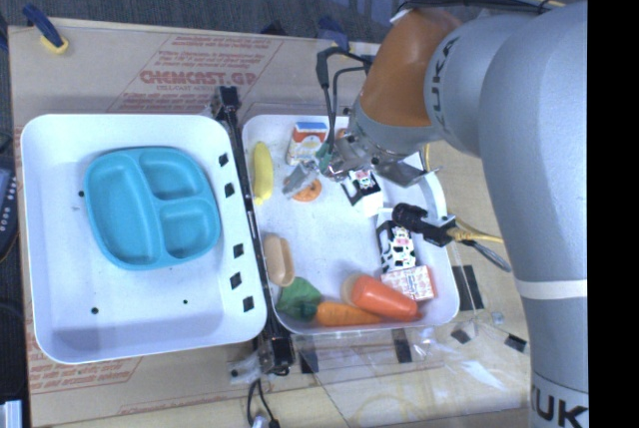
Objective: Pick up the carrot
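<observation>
Brown cardboard covers the counter (200, 67) under two white bins. Nearest, at the right bin's (329, 236) front edge, one carrot (344, 313) lies beside green leaves. Farther back, one blue tray (152, 207) fills the left bin (50, 246). Beyond, the gripper (318, 169) hangs over a banana (262, 172); I cannot tell its state, half hidden by the wrist.

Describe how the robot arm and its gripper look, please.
The arm is thick, rounded and grey, with an orange band above the wrist and black KUKA lettering. Black cables loop beside the wrist. The gripper is small, of grey metal.
</observation>
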### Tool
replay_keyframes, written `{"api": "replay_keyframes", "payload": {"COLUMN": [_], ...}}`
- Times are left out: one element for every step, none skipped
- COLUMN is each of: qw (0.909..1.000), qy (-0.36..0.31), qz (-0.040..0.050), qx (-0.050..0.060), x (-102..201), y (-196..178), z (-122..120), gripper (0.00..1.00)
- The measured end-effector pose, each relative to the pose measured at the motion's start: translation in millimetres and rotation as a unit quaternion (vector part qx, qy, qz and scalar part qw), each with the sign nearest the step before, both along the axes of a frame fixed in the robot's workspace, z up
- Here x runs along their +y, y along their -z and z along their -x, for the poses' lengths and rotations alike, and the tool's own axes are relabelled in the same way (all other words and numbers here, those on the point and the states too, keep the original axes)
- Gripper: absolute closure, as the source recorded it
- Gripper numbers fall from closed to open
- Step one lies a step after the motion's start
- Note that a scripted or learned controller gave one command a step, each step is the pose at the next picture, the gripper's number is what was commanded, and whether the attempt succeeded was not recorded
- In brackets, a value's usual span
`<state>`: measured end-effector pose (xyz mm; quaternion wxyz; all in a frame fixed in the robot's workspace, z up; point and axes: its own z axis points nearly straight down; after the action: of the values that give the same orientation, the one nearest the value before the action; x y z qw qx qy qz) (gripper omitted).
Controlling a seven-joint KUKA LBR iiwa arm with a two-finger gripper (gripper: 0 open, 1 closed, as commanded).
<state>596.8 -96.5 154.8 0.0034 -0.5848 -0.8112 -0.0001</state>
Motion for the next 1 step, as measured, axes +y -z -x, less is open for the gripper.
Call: {"api": "replay_keyframes", "payload": {"qw": [0.9998], "qy": [-0.02], "qz": [0.0019], "qx": [0.001], "x": [-19.6], "y": [67.0], "z": [-30.3], "gripper": [0.0]}}
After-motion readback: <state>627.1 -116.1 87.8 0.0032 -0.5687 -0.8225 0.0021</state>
